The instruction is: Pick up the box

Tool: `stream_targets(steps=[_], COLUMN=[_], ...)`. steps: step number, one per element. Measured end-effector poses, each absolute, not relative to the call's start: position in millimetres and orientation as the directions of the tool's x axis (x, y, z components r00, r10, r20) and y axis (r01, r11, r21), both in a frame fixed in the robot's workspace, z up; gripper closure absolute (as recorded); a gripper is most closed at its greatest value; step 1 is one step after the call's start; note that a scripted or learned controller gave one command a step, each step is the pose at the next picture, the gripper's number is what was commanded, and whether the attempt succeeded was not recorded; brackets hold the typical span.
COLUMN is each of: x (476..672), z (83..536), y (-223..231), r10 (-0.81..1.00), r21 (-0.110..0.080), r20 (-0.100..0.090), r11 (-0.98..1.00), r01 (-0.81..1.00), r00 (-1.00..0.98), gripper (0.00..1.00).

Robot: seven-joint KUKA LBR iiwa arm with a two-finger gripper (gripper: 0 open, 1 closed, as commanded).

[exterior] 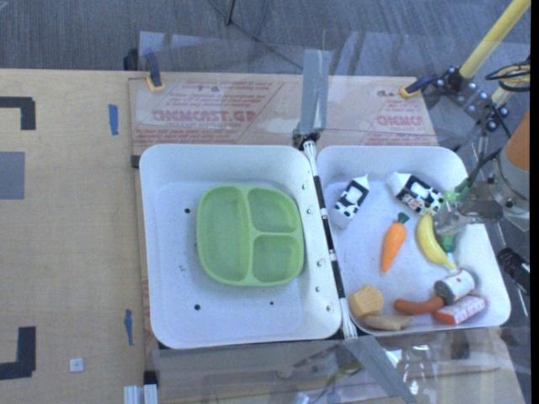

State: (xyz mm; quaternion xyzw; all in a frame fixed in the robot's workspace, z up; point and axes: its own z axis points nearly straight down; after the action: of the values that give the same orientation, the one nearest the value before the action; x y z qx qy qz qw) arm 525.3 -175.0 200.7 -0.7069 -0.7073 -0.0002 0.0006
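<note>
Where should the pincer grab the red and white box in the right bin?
Take the red and white box across its short width, coming straight down. It lies flat in the right bin's near corner, close to the wall, with the can and sausage beside it, so a side approach looks blocked.

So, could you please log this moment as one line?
arm: right bin's right edge | box: lying in bin's near corner, untouched | grasp: none

Even, bright overhead light fell on both white bins, casting only faint shadows; glare streaked the clear sheet along the bench's near edge, and detail was soft.
</note>
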Motion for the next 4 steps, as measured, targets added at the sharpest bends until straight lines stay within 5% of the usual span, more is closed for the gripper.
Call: stream_targets(steps=[1, 2, 4], x=[578.1, 657.1, 660.5], z=[248, 325, 344], y=[-176, -160, -156], r10=[0.91, 0.874, 0.879], r21=[0.0, 0.0, 0.002], r20=[-0.001, -0.002, -0.005], r11=[-0.415, -0.486, -0.477], r01=[0.91, 0.874, 0.879], r00=[0.415, 0.486, 0.477], gripper=[1.0, 1.0, 1.0])
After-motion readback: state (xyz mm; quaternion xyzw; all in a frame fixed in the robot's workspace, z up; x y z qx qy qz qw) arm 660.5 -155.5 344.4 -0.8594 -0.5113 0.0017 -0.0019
